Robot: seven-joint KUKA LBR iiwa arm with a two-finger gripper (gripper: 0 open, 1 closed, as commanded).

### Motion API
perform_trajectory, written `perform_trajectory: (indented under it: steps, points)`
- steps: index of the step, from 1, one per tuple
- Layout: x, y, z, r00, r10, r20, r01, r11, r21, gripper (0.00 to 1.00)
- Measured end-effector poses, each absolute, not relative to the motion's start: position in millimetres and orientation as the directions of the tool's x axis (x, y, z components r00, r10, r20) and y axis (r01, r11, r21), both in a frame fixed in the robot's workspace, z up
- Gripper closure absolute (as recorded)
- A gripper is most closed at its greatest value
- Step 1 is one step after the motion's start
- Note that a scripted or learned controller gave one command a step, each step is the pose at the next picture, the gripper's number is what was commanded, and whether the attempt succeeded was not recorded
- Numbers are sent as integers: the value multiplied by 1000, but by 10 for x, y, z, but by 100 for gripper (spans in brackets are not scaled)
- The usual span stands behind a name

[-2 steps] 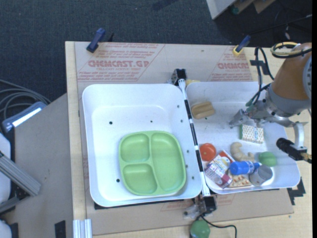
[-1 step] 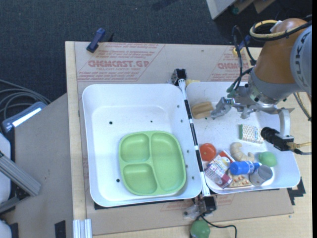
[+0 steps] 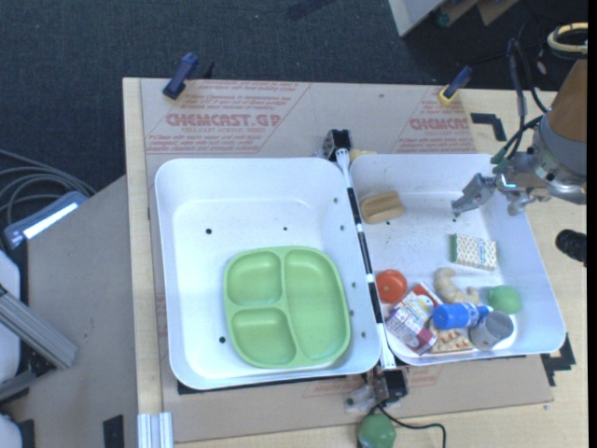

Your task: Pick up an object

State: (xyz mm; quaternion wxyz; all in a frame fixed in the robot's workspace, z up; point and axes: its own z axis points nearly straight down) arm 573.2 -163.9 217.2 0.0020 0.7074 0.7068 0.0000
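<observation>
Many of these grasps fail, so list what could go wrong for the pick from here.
1. The objects at the near end of the right bin are packed together: blue bottle, green ball and snack packet touch, so the fingers may jam or nudge neighbours.
2. The gripper hovers over bare floor near the far wall; closing there would likely grab nothing.

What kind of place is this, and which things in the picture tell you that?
Probably a robotics lab test bench, not a kitchen. A robot arm reaches over two white bins on a board clamped at its corners, cables lie on the carpet, and the right bin holds a mixed pile of toy food.
</observation>
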Motion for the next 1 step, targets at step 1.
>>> perform_trajectory:
  steps: [1]
  points:
    - [5937, -850, 1879, -2, 1000, 2, 1000, 2, -2, 0]
